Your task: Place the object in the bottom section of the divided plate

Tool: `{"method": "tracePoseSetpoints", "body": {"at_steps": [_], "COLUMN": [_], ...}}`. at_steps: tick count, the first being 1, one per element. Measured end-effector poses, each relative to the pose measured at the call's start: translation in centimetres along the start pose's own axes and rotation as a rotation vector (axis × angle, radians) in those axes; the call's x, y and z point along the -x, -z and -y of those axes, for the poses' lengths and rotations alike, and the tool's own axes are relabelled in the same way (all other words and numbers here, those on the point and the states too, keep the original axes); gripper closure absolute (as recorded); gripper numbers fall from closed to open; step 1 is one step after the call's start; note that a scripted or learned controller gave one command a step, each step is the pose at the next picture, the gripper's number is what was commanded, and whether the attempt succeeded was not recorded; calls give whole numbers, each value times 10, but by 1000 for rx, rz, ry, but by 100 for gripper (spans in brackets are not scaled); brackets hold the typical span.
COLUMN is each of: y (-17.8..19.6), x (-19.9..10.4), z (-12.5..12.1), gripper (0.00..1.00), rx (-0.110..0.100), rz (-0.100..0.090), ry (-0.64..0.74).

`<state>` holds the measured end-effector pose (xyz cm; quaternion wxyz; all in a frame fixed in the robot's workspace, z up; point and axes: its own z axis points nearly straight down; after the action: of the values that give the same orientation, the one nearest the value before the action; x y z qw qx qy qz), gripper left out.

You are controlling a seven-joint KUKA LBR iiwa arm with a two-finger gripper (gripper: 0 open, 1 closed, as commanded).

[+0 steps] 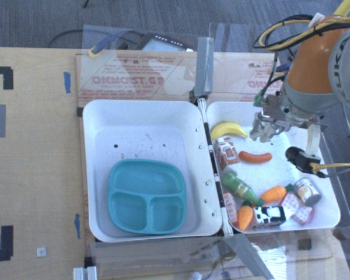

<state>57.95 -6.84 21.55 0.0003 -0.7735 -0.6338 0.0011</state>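
Divided plate (146,196): in left bin (99,121), all sections bare. Claw (264,132): over right bin (329,206), near banana (228,130); finger state unclear, no object seen held. Pick, transfer, placement outstanding.

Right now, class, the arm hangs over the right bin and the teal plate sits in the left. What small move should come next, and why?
Probably a short descent toward the hot dog. The gripper hovers just above the right bin between the banana and the hot dog, with nothing visibly between its fingers, and the divided plate has no toy on it, so a pick must come first.
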Motion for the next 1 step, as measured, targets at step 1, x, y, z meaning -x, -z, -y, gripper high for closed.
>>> {"method": "tracePoseSetpoints", "body": {"at_steps": [1], "y": [-27], "x": [-63], "z": [55], "gripper": [100], "rx": [-1], "rz": [-1], "ry": [63]}}
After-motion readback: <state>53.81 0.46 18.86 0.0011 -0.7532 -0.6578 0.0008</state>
